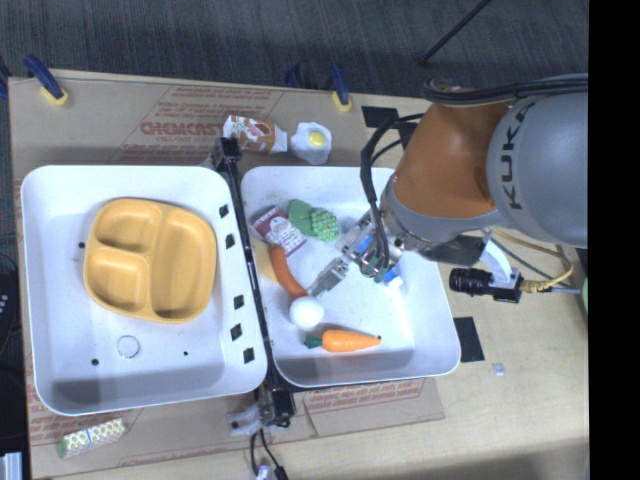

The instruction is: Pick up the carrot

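The carrot (345, 342) is seen lying flat near the front wall of the right bin (425, 313), its orange body pointing right and its green top toward the left. Just beside that green end, a white egg-shaped ball (306, 313) is placed, close to the carrot, though contact cannot be made out. Behind the ball, an orange sausage-like piece (286, 270) is laid at a slant along the bin's left side, and past it a red and white packet (280, 231) and a green knobbly toy vegetable (314, 220) are found near the back wall.

The gripper (325, 282) is held low over the middle of the right bin, reaching down and to the left from the grey and orange arm (470, 173). Its tip is positioned between the sausage-like piece and the ball, just above the ball and apart from the carrot. Whether the tool is spread or pressed together cannot be told, and nothing is seen to be pinched in it.

In the left bin (60, 368), a yellow divided plate (150, 258) is set. Behind the bins, on the cardboard, a small carton (252, 134) and a white and yellow egg-like toy (313, 142) are placed side by side.
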`<state>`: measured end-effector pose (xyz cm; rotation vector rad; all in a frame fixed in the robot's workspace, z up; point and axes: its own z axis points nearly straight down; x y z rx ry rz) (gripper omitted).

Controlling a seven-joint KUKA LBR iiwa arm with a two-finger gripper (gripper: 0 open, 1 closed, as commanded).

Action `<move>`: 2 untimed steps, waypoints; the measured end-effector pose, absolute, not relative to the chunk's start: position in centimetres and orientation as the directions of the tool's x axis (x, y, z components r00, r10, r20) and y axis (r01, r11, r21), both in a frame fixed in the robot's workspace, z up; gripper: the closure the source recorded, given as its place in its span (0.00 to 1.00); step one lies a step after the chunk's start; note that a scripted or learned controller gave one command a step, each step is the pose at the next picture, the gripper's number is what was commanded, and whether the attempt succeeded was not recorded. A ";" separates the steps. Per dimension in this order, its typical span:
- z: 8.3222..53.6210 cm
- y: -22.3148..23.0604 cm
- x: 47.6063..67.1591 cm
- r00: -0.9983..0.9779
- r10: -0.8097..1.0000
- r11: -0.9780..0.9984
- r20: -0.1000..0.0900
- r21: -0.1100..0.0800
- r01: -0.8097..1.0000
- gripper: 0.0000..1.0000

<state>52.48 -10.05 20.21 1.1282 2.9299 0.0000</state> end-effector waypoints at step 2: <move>9.3 -9.4 47.6 -0.887 0.462 0.887 0.004 -0.001 0.462 0.00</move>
